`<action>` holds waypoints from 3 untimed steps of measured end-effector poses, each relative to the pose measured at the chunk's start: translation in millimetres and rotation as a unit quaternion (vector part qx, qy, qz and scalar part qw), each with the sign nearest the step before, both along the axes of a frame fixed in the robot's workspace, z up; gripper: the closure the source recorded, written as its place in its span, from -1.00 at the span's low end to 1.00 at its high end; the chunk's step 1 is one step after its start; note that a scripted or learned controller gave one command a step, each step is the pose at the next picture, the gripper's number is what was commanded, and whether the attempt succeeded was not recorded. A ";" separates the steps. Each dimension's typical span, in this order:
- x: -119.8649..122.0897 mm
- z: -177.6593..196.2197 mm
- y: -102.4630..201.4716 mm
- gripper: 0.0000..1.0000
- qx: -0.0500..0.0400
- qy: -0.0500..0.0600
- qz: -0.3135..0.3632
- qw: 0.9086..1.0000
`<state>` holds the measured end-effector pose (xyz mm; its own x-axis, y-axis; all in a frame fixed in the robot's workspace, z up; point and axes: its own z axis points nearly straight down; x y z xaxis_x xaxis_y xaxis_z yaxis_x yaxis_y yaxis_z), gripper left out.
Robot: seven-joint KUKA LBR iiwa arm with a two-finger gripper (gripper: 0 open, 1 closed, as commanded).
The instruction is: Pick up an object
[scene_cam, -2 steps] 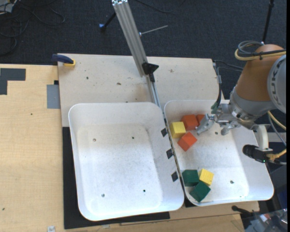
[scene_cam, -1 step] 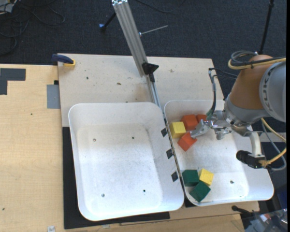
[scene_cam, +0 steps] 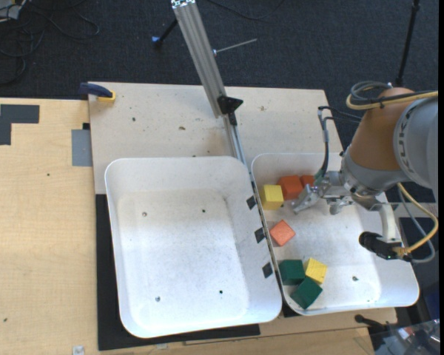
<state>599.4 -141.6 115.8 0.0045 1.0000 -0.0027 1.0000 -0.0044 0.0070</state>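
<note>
Hovering low in the right bin, tool beside the red-orange block and yellow block; grip state unreadable from this angle, apparently nothing lifted, so the pick looks not yet done, all blocks resting in the bin.

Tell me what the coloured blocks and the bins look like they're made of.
Blocks, such as the yellow block and the orange block: likely painted wood or foam, matte, sharp-edged, no glare; can't settle which. Right bin and left bin: probably moulded plastic, smooth white with rounded corners and lips, speckled with dark marks.
</note>
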 end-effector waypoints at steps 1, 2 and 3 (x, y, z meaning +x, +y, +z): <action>-3.0 4.7 -0.7 1.00 0.002 0.005 -0.004 1.000; 0.6 67.8 -0.9 1.00 0.001 0.002 0.002 1.000; -0.6 131.4 -2.3 1.00 0.001 0.001 0.002 1.000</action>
<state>598.7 -143.9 247.2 -0.0003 1.0000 -0.0011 1.0000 0.0003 0.0046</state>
